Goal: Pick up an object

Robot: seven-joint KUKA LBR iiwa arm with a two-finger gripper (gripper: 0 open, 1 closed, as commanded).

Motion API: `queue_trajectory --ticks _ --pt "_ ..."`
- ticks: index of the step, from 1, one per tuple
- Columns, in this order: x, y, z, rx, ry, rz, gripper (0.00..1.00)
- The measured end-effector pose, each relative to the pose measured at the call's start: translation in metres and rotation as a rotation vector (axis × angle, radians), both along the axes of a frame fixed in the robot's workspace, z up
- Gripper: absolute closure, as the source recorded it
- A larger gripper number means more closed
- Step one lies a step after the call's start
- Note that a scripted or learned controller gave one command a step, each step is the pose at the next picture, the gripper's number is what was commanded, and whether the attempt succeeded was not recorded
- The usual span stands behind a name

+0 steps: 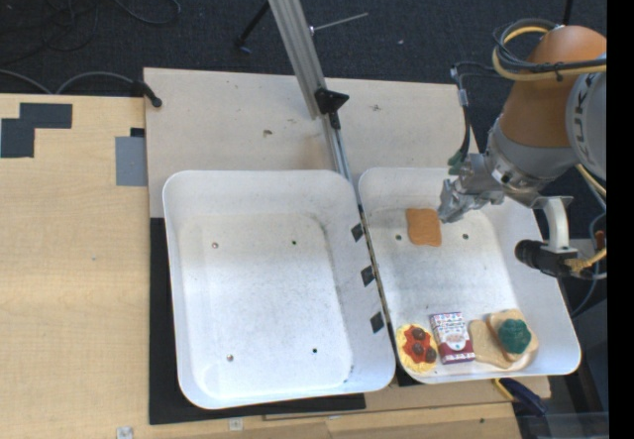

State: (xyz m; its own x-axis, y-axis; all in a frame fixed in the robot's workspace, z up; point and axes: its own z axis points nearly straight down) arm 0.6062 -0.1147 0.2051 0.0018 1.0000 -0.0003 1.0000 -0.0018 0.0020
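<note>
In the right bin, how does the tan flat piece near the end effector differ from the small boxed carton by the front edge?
The tan piece is plain orange-brown with rounded corners; the carton is white and red with printed markings and square corners. The tan piece lies alone mid-bin, just left of the end effector; the carton sits at the front rim between a red-and-yellow round toy and a green-topped toy. Both lie flat in the right bin.
</note>
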Motion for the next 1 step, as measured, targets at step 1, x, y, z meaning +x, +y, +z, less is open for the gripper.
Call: queue_trajectory --ticks 1 --pt "0.0002 -0.0016 0.0256 0.0 0.001 0.001 1.0"
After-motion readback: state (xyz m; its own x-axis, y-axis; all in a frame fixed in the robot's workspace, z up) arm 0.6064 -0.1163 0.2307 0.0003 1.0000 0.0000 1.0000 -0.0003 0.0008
